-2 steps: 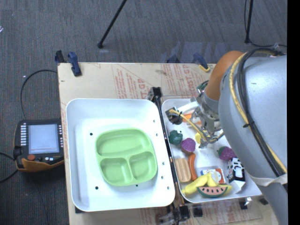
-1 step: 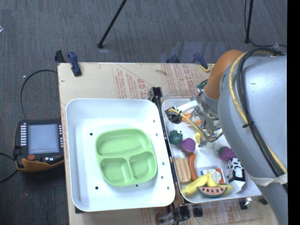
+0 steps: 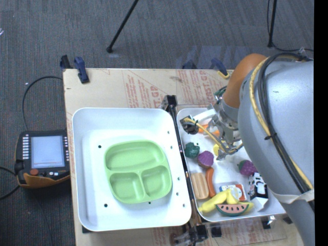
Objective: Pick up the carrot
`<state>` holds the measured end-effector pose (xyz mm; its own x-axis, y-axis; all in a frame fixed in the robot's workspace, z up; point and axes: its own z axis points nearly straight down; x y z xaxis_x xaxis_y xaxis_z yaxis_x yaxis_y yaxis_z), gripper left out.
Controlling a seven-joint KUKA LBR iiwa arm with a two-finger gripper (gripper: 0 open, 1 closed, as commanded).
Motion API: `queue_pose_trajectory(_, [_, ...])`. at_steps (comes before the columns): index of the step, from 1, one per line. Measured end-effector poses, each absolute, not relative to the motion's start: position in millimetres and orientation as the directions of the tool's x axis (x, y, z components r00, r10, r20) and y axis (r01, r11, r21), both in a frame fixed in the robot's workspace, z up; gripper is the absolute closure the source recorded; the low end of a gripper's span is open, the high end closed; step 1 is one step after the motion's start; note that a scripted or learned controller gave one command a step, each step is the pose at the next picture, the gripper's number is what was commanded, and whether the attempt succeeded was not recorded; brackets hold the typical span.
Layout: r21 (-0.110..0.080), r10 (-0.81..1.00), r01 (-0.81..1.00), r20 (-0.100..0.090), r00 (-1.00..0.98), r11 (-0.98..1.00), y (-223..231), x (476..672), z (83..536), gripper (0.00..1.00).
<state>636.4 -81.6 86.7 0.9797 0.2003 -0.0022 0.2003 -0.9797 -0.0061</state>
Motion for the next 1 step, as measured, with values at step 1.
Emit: queue_pose_trajectory(1, [-0.013, 0.198, 0.198, -0.005, 0.980, -0.980, -82.0, 635.8, 95.5, 1.00])
